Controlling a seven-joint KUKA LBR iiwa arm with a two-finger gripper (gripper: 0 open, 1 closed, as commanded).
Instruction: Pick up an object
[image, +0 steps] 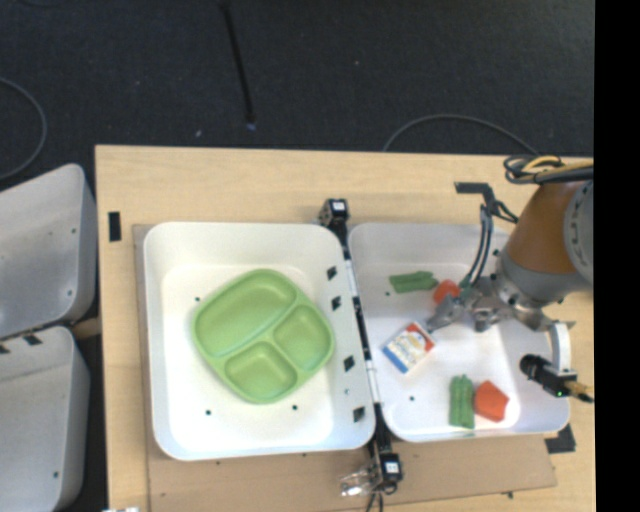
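Note:
The right bin (400, 415) holds a green flat piece (412, 282) near its far side, a small orange-red piece (444, 292) beside it, a white carton with blue and red print (407, 348) in the middle, a green block (461, 401) and an orange-red block (491, 401) near the front. My gripper (462, 310) hangs low over the right bin, just right of the small orange-red piece and above the carton. Nothing shows between its fingers.
The left bin (170, 420) holds a green divided plate (262, 335). A ridge with black clips (352, 330) separates the two bins. The arm with its orange band (545, 235) comes in over the right bin's far right side.

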